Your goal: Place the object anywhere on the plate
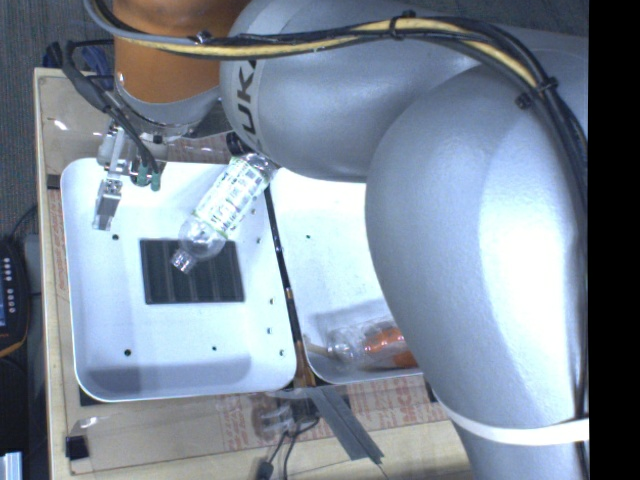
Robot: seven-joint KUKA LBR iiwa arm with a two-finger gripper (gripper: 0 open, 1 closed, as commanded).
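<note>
**Q.** Camera view: where is the object, and why does it lie as it does?

**A.** The bottle (225, 208), clear plastic, lies at a slant in the left bin (100, 318). Its cap end rests over the plate's (200, 283) far-left corner, and its base points toward the divide between the bins, close under the arm (480, 218). Only the neck overlaps the dark ribbed plate. Most of the body lies beyond the plate's far edge, so the placement is judged partial at best. Whether the bottle lies flat or is propped up cannot be told.

**Q.** And the gripper?

**A.** The gripper (125, 178) hangs below the orange band, near the left bin's far-left corner, apart from the bottle. Nothing is seen in its grasp. Whether it is spread or pressed together cannot be told at this angle.

**Q.** What else is shown?

**A.** A second bottle (365, 346) with orange contents lies at the near edge of the right bin (330, 373), partly hidden by the arm. It appears to be spare stock and lies well apart from the plate.

**Q.** What does the next step call for?

**A.** Probably a grasp at mid-body, with the bottle then laid along the plate's ribs to check rolling.
</note>
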